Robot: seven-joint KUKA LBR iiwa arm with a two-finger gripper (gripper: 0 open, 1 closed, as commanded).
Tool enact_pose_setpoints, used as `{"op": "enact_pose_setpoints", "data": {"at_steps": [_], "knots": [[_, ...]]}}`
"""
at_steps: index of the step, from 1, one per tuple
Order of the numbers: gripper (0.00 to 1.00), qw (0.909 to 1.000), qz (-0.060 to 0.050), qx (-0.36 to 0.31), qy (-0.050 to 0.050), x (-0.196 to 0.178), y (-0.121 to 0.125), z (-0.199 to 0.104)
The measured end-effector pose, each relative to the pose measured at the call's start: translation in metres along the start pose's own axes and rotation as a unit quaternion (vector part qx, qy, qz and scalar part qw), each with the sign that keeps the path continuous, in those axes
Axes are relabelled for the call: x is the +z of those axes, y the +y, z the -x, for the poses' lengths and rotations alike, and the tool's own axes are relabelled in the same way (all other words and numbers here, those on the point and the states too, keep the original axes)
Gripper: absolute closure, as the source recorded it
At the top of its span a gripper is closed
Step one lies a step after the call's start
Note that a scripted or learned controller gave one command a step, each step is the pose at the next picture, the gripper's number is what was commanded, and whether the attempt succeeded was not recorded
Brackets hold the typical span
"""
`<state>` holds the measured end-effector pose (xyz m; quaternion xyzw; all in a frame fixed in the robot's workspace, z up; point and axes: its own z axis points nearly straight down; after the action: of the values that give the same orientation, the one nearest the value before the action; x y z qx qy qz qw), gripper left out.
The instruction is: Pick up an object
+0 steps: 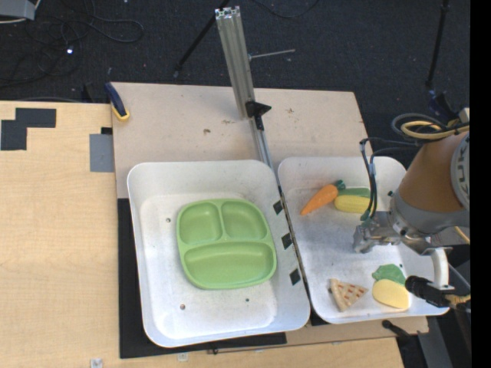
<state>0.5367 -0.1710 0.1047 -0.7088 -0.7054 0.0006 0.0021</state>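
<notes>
The right bin (330, 240) holds several toy foods. An orange carrot (320, 198) lies at its back, touching a yellow corn cob (353, 202) on its right. A pizza slice (347, 293) lies near the front edge, with a yellow fruit (391, 294) and a green leafy piece (389, 272) to its right. My gripper (370, 238) hangs low over the bin's middle right, just in front of the corn cob and behind the green piece. I see no object in it.
The left bin (153, 205) holds a green divided plate (226, 242). Black clips (285, 240) sit along the wall between the bins. A metal post (238, 60) rises behind them. The arm's orange band (430, 179) leans over the right bin's right side.
</notes>
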Motion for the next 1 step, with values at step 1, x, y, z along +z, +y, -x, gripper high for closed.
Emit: {"op": "enact_pose_setpoints", "data": {"at_steps": [1], "knots": [[1.0,1.0,0.003,-0.003,-0.001,-0.0476,0.0083,0.0054]]}}
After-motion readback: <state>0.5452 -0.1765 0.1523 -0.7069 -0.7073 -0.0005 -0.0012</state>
